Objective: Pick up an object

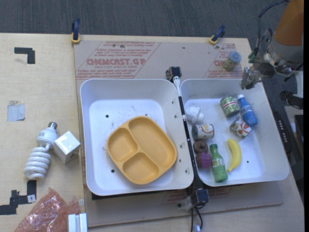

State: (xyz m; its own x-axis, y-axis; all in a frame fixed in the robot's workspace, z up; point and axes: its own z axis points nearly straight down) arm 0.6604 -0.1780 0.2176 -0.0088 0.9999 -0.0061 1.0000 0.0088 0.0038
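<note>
The right bin [270,163] holds a blue bottle [247,111], a green can [229,106], a small printed can [241,127], a banana [234,154], a green bottle [217,164], a labelled tin [203,131], a white crumpled item [194,114] and a purple piece [203,159] beside a brown ring [200,146]. My gripper [248,78] hangs over the bin's far right corner, above and apart from the objects. Nothing shows between its fingers.
The left bin [96,100] carries a yellow divided plate [141,150]. A small jar [232,60] stands on the board behind the right bin. A light bulb [39,153] and white cube [67,146] lie on the bench at left, a pink mesh bag [46,211] below.
</note>
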